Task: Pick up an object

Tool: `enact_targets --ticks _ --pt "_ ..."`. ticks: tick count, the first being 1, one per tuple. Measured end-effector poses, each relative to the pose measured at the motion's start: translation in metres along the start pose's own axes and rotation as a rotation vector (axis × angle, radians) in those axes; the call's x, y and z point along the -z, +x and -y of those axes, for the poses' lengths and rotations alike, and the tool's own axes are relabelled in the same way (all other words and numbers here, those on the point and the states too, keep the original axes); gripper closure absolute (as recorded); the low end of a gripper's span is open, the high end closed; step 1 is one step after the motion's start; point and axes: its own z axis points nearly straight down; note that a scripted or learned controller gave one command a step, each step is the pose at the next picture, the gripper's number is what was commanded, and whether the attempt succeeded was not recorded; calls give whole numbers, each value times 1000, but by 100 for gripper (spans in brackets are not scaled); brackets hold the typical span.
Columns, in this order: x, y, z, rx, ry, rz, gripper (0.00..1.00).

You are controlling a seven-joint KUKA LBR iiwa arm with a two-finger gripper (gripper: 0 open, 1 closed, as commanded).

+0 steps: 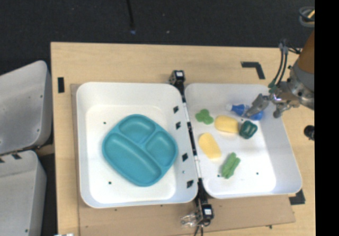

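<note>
And here we are over the pale wooden worktop point(132, 63), two shallow white bins side by side. The left white bin point(95, 97) carries one thing, a teal plastic divided plate point(139, 148), lying flat a little below the bin's middle, its three compartments facing up.

All the action is in the right white bin point(275, 171). The grey arm point(302, 79) comes in from the right edge, and its pincer point(258, 107) hangs low over the bin's upper right part. How wide the pincer stands I cannot tell; the tips blur into what lies beneath them. Right under those tips sits a small blue plastic piece point(239, 109), partly hidden by the pincer, and whether there is contact cannot be made out.

Just below that, a dark green ring-shaped toy point(248, 129) lies touching or nearly touching a yellow rounded block point(226, 124) to its left. Further left, near the bin's dividing wall, a small green lumpy toy point(204, 117) rests on its own. Below it lies a second yellow oblong piece point(210, 145), tilted on a slant, and down to its right a bright green elongated toy point(230, 165), also slanted, apart from the rest.

Between the bins, a small black fitting point(177, 77) sits at the top of the seam. A light grey panel point(21, 108) lies off the worktop's left side.
</note>
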Motion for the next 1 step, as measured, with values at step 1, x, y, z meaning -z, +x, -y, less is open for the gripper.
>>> enact_targets --ticks 1 --pt "8 1 -3 4 -13 3 0"
